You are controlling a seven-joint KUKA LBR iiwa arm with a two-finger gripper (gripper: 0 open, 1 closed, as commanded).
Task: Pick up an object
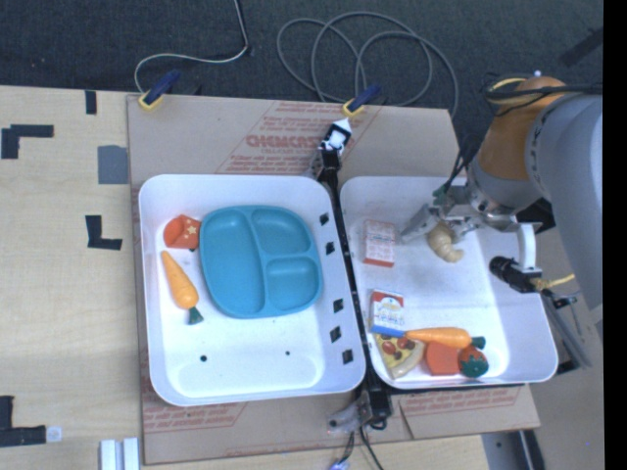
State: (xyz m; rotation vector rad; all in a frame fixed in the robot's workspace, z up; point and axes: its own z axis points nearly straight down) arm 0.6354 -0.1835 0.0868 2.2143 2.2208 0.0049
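My gripper is over the upper right part of the right bin, at the end of the grey arm with the orange band. A small tan, lumpy toy lies right under the gripper, touching or nearly touching it. Left of it lies a pale carton. Near the bin's front are a red and white carton, a pizza slice, an orange carrot, a red block and a red round fruit with a green top.
The left bin holds a blue divided plate, a red tomato piece and a carrot. A black divider runs between the bins. Cables lie behind them.
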